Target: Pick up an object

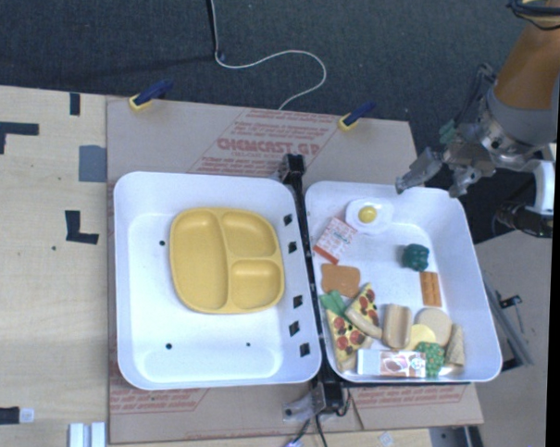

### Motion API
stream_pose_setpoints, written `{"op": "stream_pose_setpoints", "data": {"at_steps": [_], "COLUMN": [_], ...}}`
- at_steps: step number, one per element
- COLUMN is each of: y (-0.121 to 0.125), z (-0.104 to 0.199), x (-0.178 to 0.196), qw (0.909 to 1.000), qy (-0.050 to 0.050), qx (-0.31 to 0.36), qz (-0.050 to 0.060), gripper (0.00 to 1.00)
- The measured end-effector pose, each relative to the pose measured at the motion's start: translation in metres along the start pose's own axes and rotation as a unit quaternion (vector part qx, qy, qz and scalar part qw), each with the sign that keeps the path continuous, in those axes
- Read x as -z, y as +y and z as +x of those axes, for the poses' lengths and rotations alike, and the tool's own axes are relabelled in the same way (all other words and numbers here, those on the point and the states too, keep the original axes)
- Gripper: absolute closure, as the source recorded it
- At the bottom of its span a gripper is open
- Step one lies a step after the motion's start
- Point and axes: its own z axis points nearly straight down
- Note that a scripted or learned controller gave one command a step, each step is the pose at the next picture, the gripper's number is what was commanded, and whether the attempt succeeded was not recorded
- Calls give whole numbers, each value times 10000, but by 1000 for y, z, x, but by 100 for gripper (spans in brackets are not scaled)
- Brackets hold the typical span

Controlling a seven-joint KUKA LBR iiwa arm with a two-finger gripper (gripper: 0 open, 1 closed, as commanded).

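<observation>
Plenty to choose from in the right bin: a fried egg near its top edge, a green broccoli piece sitting alone mid-bin, an orange cracker, a pizza slice, and a crowded heap of bread and packets in the lower corner. Nothing is lifted yet. The pincer hovers over the bin's upper rim, its fingers spread wide and gripping nothing, so this looks like the approach step. Next call, I'd say: pick a target standing clear of the pile, the broccoli or the egg, swing in over it and drop straight down. The left bin carries a yellow divided plate. Both bins sit on a cardboard sheet over the pale wooden bench, dark carpet beyond, a white cable trailing across it
</observation>
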Motion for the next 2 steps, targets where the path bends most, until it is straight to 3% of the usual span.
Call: {"op": "stream_pose_setpoints", "data": {"at_steps": [1, 2], "y": [1, -18], "z": [-58, -62], "x": [-161, -194], "qw": [10000, 10000], "qy": [1, 0], "qx": [-22, -4], "qz": [48, 14], "gripper": [0, 0]}}
